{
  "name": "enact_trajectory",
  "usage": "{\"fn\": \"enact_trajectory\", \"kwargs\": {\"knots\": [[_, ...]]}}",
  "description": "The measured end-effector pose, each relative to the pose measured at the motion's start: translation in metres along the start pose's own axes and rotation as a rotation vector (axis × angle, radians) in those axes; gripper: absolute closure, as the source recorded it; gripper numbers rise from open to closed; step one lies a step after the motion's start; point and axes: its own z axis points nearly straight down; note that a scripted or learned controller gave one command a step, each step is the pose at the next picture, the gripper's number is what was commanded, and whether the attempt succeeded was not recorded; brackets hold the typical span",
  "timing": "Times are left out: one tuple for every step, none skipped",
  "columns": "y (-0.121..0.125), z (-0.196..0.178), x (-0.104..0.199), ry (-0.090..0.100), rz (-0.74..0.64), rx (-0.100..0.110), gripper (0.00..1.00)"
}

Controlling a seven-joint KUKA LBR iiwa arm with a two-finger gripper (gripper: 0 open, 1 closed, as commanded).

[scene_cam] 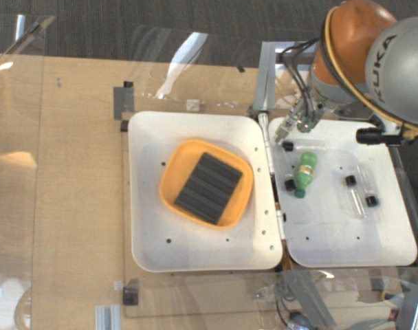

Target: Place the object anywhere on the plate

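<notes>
Gripper [291, 130] hangs over the back left corner of the right bin [374, 253]; whether it is parted or closed I cannot tell.

A small green bottle [305, 172], smooth and rounded with a darker green cap, lies on the right bin's white floor, just in front of the gripper and apart from it. In the left bin [147, 246] sits a shallow orange plate [169, 181], square with soft corners, carrying a dark grey ribbed rectangular slab [208, 188] set at a tilt.
</notes>
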Motion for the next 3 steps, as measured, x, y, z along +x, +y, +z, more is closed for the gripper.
{"fn": "enact_trajectory", "kwargs": {"knots": [[0.002,-0.013,-0.001,-0.006,0.0,-0.008,1.0],[0.005,-0.026,-0.002,-0.012,0.0,-0.016,1.0],[-0.003,-0.001,-0.001,-0.001,-0.166,-0.001,1.0]]}}
